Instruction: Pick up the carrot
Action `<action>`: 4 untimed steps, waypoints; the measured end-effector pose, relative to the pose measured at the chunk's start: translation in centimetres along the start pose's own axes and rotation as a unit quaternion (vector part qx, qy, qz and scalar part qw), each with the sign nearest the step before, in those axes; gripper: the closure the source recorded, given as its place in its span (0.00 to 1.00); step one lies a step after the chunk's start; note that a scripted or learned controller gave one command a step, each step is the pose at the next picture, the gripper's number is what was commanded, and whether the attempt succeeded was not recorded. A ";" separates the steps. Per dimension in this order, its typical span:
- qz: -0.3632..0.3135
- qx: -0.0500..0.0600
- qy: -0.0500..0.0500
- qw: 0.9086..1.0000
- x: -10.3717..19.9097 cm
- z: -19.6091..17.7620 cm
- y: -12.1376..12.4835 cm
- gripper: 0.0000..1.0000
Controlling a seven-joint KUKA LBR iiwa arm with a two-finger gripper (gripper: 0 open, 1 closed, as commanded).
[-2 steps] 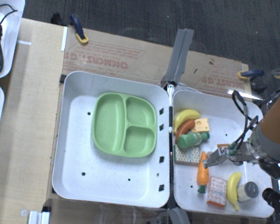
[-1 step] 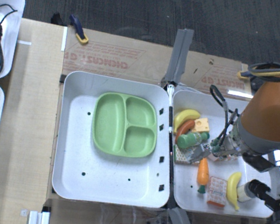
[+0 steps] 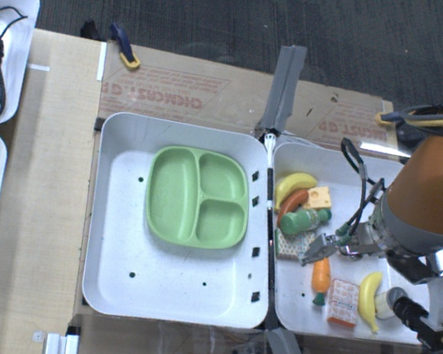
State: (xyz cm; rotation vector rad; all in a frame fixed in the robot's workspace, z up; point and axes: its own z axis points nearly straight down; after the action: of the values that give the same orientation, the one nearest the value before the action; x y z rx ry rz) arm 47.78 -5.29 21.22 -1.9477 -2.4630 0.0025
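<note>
Carrot (image 3: 321, 278): you find it lying in the right bin (image 3: 291, 311), beside a small snack box (image 3: 343, 303) and a banana (image 3: 368, 300). Gripper (image 3: 316, 250): just above the carrot, fingers apparently spread, pinching nothing. Green divided plate (image 3: 198, 197): left bin (image 3: 103, 270).

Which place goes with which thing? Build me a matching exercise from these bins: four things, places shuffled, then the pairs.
Things:
1. green plate
2. carrot
3. cracker box
4. cheese wedge

Places:
A. front of the right bin, right of the carrot
B. left bin
C. just below the pincer
D. far end of the right bin, against a banana

Pairs: 1-B, 2-C, 3-A, 4-D
</note>
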 end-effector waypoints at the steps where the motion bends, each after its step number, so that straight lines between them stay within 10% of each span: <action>1: -0.030 0.001 0.000 1.000 -4.9 7.4 -1.3 0.00; 2: -0.033 0.000 0.000 0.999 -6.9 12.2 -0.1 0.00; 3: -0.031 0.000 0.000 1.000 -7.0 11.3 -0.2 1.00; 4: 0.072 -0.001 0.000 0.997 -10.1 11.2 -2.1 1.00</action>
State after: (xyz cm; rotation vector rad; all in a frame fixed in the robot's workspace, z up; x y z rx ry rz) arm 48.03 -15.62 10.05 -2.1210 -2.3176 -0.0009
